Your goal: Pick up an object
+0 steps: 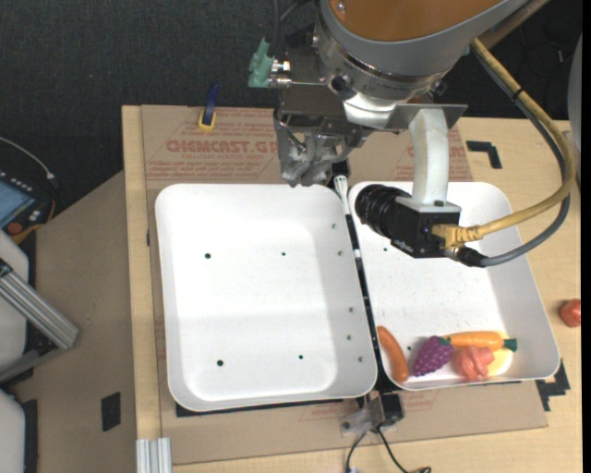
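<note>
The grey arm with its orange band (406,14) enters at the top of the camera view and hangs over the far edge of the two shallow white plastic bins. The end effector (312,159), a metallic grey assembly, sits above the far rim where the two bins meet, over the brown cardboard sheet (231,139) that covers the table. Whether it is released or clenched cannot be told; nothing is seen in its grasp. A black cylindrical camera unit (392,217) hangs on a white bracket (430,162) below the wrist, over the far part of the right bin, with a yellow cable (517,217) running off to the right.

The left white bin (249,296) shows only small dark dots on its floor. The right white bin (508,277) carries the objects, all grouped at its near edge: an orange sausage-shaped toy (392,355) against the near left corner, a purple toy bunch of grapes (431,355) just beside it, an orange toy carrot with a green tip (480,340) lying across behind, and a pink toy piece (473,364) touching a pale yellow piece (500,362) in front of the carrot. All lie well apart from the end effector.

A small blue and yellow clip (210,109) rests at the far left of the cardboard. A red object (572,313) lies on the table outside the right bin.
</note>
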Robot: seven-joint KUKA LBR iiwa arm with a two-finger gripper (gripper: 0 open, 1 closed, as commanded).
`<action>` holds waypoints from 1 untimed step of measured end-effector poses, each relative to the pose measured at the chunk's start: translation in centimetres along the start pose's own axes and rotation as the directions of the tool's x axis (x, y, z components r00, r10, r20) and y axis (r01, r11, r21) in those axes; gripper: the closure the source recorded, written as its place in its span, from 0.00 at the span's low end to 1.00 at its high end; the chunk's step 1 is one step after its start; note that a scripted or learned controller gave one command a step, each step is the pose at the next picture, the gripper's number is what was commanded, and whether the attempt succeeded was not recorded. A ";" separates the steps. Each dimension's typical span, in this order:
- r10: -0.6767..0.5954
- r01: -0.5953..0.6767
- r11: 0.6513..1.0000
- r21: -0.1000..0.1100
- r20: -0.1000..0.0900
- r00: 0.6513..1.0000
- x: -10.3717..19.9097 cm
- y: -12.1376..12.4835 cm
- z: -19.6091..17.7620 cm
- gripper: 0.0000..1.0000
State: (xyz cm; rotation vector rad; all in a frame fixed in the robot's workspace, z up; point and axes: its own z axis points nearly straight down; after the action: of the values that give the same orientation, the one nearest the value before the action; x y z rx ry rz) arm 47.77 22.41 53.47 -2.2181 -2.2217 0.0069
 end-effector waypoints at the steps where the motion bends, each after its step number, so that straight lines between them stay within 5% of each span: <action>1: 0.001 -0.001 1.000 -0.002 -0.001 1.000 0.0 0.1 0.0 1.00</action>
State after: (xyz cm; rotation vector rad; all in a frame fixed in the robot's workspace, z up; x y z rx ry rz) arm 47.88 22.43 53.50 -2.2197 -2.2215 0.0041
